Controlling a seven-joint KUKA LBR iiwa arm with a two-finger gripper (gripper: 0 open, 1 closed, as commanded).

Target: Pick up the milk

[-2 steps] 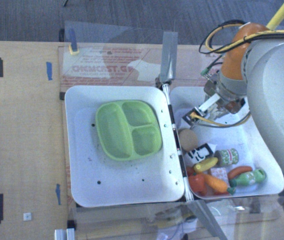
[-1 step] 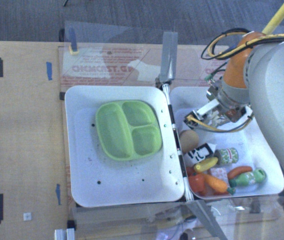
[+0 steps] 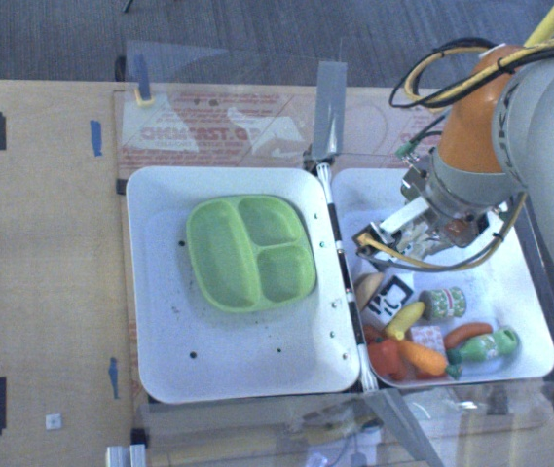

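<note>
The milk [image 3: 390, 300] is a small white carton with black markings, lying in the right bin [image 3: 535, 305] near its left wall. It rests among other toy foods. My gripper [image 3: 415, 243] hangs over the middle of the right bin, just behind the milk and a little to its right, under the grey arm with the orange band. I see nothing held in it. The arm hides the back right part of the bin.
Around the milk lie a beige piece [image 3: 367, 285], a yellow banana [image 3: 405, 317], a green-and-white can [image 3: 444, 303], a carrot [image 3: 423, 356], a red sausage [image 3: 468, 334] and a green bottle [image 3: 486, 346]. A green divided plate [image 3: 252, 253] sits in the left bin [image 3: 160, 339].
</note>
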